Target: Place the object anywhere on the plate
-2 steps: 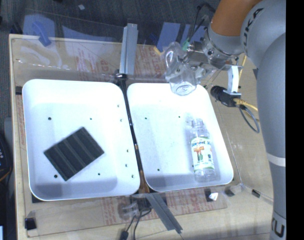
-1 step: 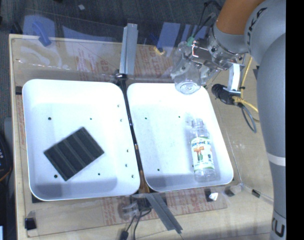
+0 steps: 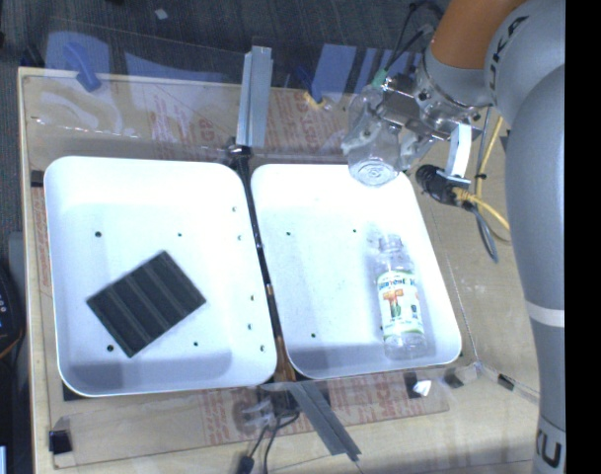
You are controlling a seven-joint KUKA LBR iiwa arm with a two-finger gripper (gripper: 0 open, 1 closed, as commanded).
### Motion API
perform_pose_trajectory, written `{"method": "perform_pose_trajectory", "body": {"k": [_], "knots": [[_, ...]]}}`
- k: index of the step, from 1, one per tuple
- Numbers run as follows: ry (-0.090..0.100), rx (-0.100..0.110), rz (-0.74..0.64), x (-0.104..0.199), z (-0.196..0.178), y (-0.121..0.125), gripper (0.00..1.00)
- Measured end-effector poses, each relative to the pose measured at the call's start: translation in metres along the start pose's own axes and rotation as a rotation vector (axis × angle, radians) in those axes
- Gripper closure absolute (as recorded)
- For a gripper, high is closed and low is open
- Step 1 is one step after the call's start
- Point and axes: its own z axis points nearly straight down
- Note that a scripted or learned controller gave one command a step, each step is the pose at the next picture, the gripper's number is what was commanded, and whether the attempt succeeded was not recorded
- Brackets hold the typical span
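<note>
Bottle (image 3: 400,299), clear plastic with a printed label, lies on its side in the right bin (image 3: 310,265), near that bin's right wall; it looks untouched. Over in the left bin (image 3: 132,205) sits the dark ribbed plate (image 3: 146,302), with nothing on it. Hand (image 3: 384,146) hovers at the right bin's far edge, well apart from the bottle; whether it is spread or pressed together I cannot tell. Judging by this, grasp, carry and placing all remain
</note>
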Motion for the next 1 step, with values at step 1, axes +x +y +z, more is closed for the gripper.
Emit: {"method": "perform_pose_trajectory", "body": {"k": [1], "knots": [[0.0, 0.008, 0.051, -0.0049, 0.0085, 0.0012, 1.0]]}}
